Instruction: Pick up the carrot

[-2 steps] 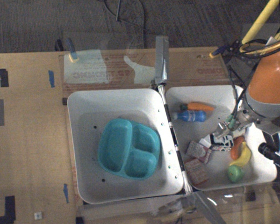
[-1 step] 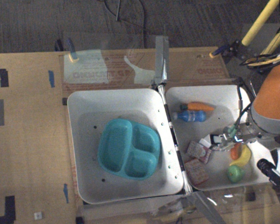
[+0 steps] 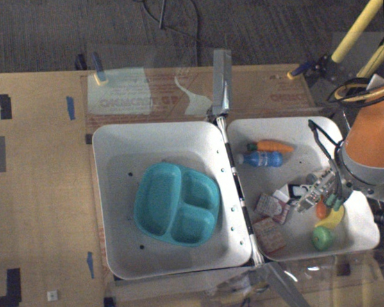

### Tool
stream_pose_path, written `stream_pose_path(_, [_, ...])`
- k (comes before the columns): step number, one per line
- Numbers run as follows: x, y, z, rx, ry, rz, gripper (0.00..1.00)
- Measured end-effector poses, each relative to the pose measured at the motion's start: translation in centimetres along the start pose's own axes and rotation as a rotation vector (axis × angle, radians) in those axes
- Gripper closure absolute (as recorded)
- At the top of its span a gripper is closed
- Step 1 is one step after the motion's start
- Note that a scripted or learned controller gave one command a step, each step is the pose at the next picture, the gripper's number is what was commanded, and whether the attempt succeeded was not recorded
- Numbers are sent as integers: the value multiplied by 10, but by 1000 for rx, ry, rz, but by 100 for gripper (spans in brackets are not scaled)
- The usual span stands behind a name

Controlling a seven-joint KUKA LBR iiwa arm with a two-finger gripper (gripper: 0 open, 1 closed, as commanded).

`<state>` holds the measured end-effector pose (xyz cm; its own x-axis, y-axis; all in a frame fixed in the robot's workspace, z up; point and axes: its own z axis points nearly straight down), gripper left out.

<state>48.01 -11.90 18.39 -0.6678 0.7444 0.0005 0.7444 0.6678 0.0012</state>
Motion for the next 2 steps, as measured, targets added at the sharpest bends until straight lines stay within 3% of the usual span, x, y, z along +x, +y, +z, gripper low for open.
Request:
stream_pose_path(1, [-27,-24,-1,-2,-4,21,100])
stream_pose_path(2, [-29,-24,-12,-6,-9,26,100])
